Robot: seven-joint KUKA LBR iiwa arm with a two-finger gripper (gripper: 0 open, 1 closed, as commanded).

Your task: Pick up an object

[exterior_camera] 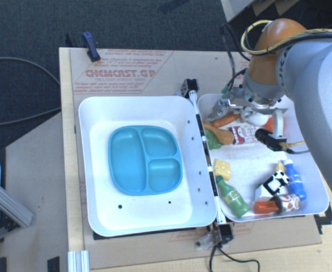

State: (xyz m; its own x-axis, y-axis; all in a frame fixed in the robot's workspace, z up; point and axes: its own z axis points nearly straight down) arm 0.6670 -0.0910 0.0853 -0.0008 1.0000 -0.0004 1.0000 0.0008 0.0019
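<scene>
A wooden bench (69,152) carries two shallow white bins side by side. The left bin (92,118) holds a blue divided plate (146,158) lying flat near its centre. The right bin (319,200) is crowded with small toys: an orange carrot (225,119) and a brown piece (219,134) near the far left corner, a red-and-white packet (246,134) beside them, a yellow cheese wedge (222,169) and a green bottle (232,196) along the left wall, and a black-and-white toy (277,182), a blue marker (293,180) and a red-orange item (266,207) near the front right corner. The grey arm with its orange band (276,38) reaches over the far edge of the right bin; the gripper (251,107) sits low among the toys there, just above the packet, and its opening or any grasp cannot be told.
</scene>
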